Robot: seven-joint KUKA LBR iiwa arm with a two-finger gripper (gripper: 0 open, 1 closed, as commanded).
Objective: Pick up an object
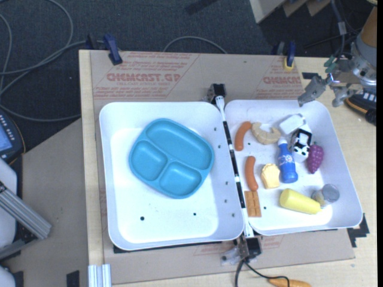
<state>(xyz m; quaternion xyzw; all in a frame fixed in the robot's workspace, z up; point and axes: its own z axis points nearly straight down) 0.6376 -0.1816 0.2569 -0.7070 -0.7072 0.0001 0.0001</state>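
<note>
Camera view, slanted down over both bins. Gripper (326, 90) parked past the far right corner of the right bin (341, 160), above the bench, fingers spread and holding nothing. Probably kept aside for a clear look at the toys. Blue bottle (287, 164) among them mid-bin. Blue divided plate (172, 158) alone in the left bin (116, 166).
</note>
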